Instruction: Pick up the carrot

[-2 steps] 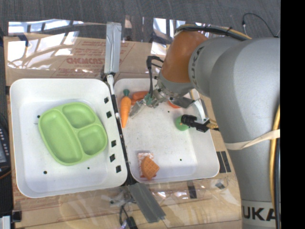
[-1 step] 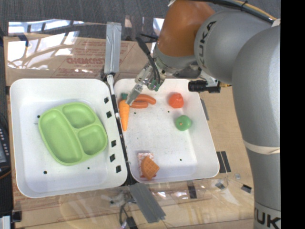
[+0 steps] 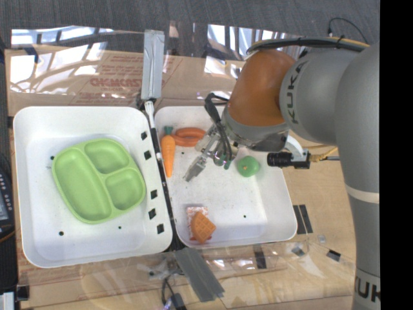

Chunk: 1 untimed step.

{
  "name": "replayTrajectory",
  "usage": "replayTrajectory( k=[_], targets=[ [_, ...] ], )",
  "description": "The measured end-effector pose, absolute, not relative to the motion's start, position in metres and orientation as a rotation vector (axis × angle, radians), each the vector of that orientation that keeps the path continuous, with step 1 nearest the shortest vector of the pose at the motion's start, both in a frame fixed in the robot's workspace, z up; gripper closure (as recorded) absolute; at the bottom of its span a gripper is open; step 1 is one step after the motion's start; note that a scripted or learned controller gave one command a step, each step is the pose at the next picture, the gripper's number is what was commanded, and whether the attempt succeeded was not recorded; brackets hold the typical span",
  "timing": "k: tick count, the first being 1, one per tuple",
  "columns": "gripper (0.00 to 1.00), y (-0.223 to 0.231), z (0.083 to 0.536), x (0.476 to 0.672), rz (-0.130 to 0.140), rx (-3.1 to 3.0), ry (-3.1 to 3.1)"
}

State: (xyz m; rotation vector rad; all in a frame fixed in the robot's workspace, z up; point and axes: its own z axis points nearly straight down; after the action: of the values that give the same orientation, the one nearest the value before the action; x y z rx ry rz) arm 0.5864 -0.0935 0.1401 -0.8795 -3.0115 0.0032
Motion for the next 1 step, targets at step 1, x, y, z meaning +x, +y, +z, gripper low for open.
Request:
replayTrajectory(
  k=[1],
  targets=[
    [0.0, -0.0972, 0.0918, 0.627, 0.0, -0.406, -3.116]
  ],
)
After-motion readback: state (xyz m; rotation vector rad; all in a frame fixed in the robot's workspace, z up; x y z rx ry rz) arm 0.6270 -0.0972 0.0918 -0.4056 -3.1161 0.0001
